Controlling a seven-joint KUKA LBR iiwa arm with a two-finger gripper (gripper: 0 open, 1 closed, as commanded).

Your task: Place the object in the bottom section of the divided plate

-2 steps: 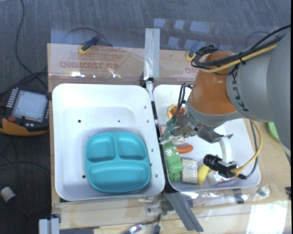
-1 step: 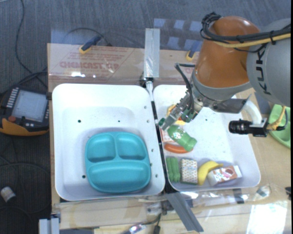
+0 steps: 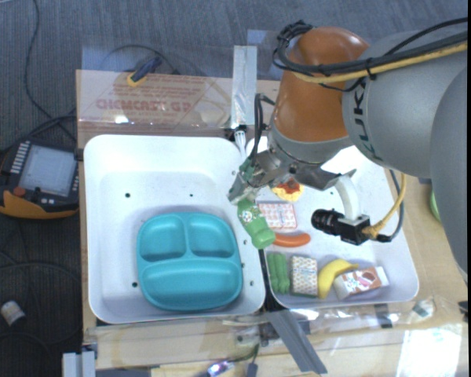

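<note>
We look down on a desk (image 3: pixel 94 100) w/ two shallow white bins side by side. Left bin (image 3: pixel 110 179): a teal divided plate (image 3: pixel 190 260) sits in its near half, two small sections at the far side, one wide section at the near side; all three look bare. Over the shared wall btwn the bins hangs the tool (image 3: pixel 250 185), under the grey arm (image 3: pixel 408 108) w/ its orange band. Just below the tool we see a green object (image 3: pixel 257 228) at the left edge of the right bin (image 3: pixel 400 289); we can't tell if the tool is clamped on it, or if it's apart or together. Right bin also holds an orange sausage-like piece (image 3: pixel 291 240), a green item (image 3: pixel 278 273), a banana (image 3: pixel 333 274) & a small carton (image 3: pixel 361 281).
</note>
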